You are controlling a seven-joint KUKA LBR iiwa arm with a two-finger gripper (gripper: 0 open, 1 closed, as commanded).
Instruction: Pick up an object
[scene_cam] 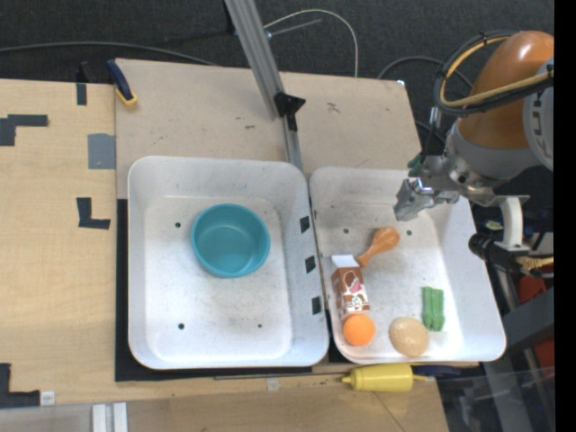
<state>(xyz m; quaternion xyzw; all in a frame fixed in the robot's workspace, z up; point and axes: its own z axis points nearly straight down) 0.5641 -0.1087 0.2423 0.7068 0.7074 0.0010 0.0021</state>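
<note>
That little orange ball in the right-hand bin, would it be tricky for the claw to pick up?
Probably a bit. The orange ball looks round and smooth, so it may roll away if nudged or slip from a pinch. It lies against the small carton and near the bin wall, which could crowd the claw. It looks small, so likely light.

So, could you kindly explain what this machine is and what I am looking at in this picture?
One fixed camera looks down at a slant on a bench with two shallow white bins. The grey robot arm enters from the right; its gripper hangs over the right bin, with nothing seen between its fingers. The left bin holds a teal bowl. The right bin holds a wooden spoon, a small brown carton, an orange ball, a beige egg-shaped object and a green piece. A yellow bottle lies outside, along the front rim.
</note>
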